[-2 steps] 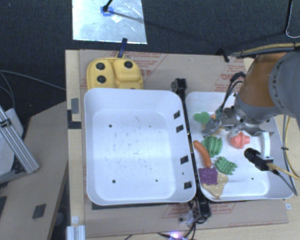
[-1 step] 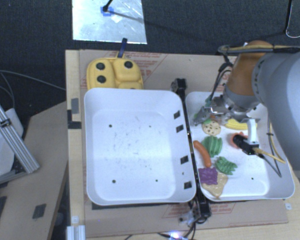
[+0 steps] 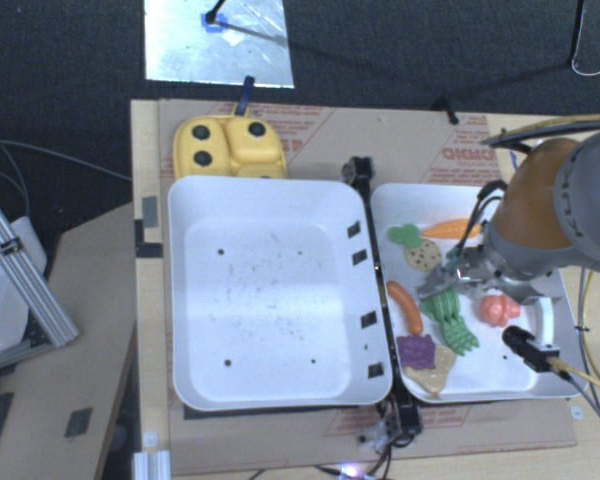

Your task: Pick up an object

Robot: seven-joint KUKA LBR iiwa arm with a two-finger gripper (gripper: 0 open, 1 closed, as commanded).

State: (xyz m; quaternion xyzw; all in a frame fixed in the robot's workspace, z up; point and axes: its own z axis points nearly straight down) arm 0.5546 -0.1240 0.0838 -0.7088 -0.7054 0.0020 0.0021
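My gripper (image 3: 441, 282) hangs low over the middle of the right bin (image 3: 550, 386), reaching in from the right. Directly beneath and in front of it lies a green ridged toy vegetable (image 3: 452, 321). A speckled cookie (image 3: 422, 256) sits just to the gripper's upper left. To its right is a pink toy (image 3: 495, 310). An orange sausage (image 3: 405, 308) lies on its left, near the bin's wall. An orange carrot (image 3: 447, 229) and a green leafy piece (image 3: 404, 235) rest at the far end. A purple piece (image 3: 416, 350) lies on a tan piece (image 3: 433, 375) at the near end.
The left bin (image 3: 195, 218) lies beside the right one, with a black divider (image 3: 373, 268) between them. A yellow moulded toy (image 3: 228, 148) sits behind the left bin. A white curved piece (image 3: 546, 318) lies at the right bin's right side.
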